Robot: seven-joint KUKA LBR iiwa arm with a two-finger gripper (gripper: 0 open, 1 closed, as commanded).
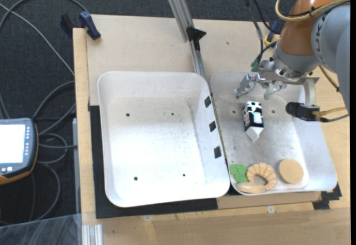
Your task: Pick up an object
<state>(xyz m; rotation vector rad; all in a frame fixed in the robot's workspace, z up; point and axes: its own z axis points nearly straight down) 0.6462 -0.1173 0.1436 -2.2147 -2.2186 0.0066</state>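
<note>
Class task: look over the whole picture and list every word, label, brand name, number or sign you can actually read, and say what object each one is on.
None can be read.
The small carton in the right bin carries a black and white patch pattern, with any print too small to read.
The handheld screen at the left edge glows white, with its contents washed out.
The black tabs between the bins bear no legible marks.
</note>
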